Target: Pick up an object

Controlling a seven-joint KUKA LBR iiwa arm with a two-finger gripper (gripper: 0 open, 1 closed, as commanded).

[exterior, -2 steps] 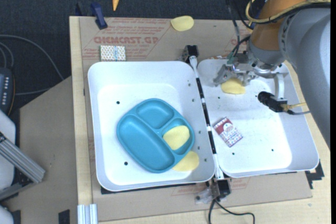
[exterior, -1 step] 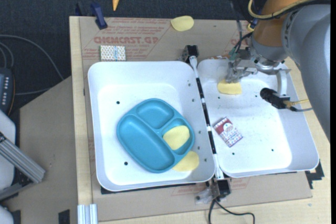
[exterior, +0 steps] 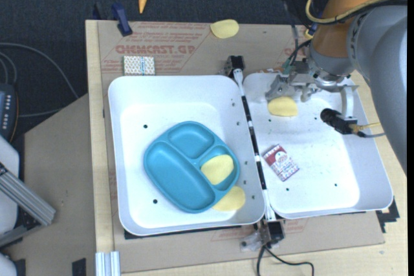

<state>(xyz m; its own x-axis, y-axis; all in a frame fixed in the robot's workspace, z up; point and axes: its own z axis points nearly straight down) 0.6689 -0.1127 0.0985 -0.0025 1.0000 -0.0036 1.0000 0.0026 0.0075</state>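
Tool [exterior: 289, 88] hovers just above yellow piece [exterior: 283, 106] in right bin [exterior: 362, 194].

robot lab, bench [exterior: 162, 42] on dark carpet, two white bins [exterior: 129, 100], loose cables [exterior: 39, 68], aluminium framing [exterior: 22, 197], grey arm [exterior: 381, 35]

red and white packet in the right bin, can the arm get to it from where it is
Probably yes: the red and white packet lies flat on open bin floor, nothing on or against it, and the end effector hangs over the same right bin.
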